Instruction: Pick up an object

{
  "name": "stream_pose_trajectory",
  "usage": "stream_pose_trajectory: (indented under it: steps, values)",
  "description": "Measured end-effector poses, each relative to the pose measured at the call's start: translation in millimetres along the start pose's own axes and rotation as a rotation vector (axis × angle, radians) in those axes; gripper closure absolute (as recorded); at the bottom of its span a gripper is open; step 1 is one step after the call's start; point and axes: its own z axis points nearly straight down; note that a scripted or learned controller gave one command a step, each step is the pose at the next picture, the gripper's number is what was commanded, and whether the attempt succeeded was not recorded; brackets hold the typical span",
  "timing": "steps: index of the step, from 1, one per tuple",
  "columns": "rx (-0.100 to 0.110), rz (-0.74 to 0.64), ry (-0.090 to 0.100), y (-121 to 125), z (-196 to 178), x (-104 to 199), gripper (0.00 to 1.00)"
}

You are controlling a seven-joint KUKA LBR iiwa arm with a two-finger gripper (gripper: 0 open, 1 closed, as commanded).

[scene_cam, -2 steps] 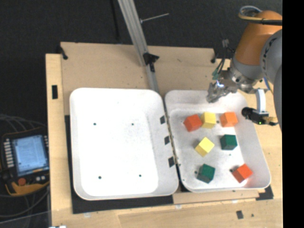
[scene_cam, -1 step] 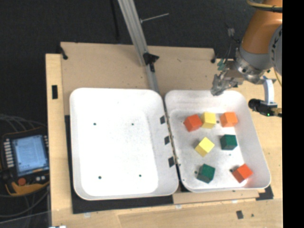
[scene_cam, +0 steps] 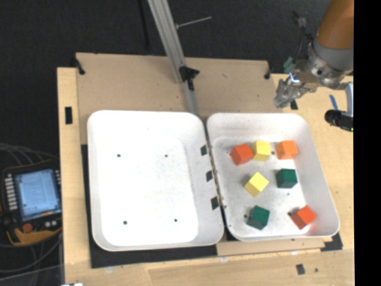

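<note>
blocks — seven, all in right bin [scene_cam: 309, 137]: orange [scene_cam: 241, 154], two yellow [scene_cam: 256, 184], two green [scene_cam: 258, 217], two more orange [scene_cam: 303, 217]. left bin [scene_cam: 101, 136] beside it. end effector [scene_cam: 287, 94] above bin's far rim — grip state unreadable.

arm: enters at upper right (orange band showing above the wrist) | gripper [scene_cam: 288, 93]: pointing down, nothing visibly between it

bins [scene_cam: 149, 121] white | cubes [scene_cam: 256, 183] orange, yellow, green
</note>
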Motion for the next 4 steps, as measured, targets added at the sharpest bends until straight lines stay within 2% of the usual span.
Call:
stream_pose_trajectory:
  steps: [2, 4]
  values:
    - [0.009, -0.002, 0.003, -6, -7, 103, 1.00]
    - [0.010, -0.001, 0.001, -23, 27, 212, 1.00]
